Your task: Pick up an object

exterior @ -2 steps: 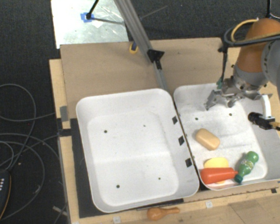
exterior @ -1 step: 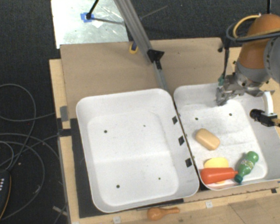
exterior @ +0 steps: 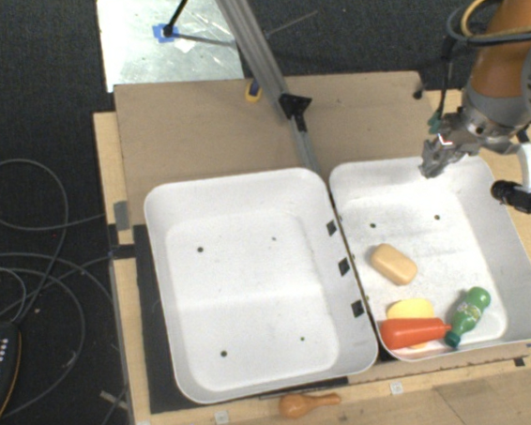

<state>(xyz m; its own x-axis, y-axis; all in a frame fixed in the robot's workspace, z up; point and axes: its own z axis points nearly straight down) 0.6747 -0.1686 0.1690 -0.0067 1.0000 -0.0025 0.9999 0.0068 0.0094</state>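
In the right bin (exterior: 405, 192) lie a tan bread-like lump (exterior: 395, 264), a yellow piece (exterior: 410, 310), an orange carrot (exterior: 414, 331) and a green bottle (exterior: 467, 314), the last three bunched at the near edge. My gripper (exterior: 434, 163) hangs over the bin's far right corner, well away from all of them. Nothing shows beneath it.
The left bin (exterior: 245, 284) sits beside the right one, joined by black clips. A small orange toy (exterior: 307, 402) lies on the bench in front of the bins. A metal pole (exterior: 263, 56) slants across the back. Cables trail on the floor at left.
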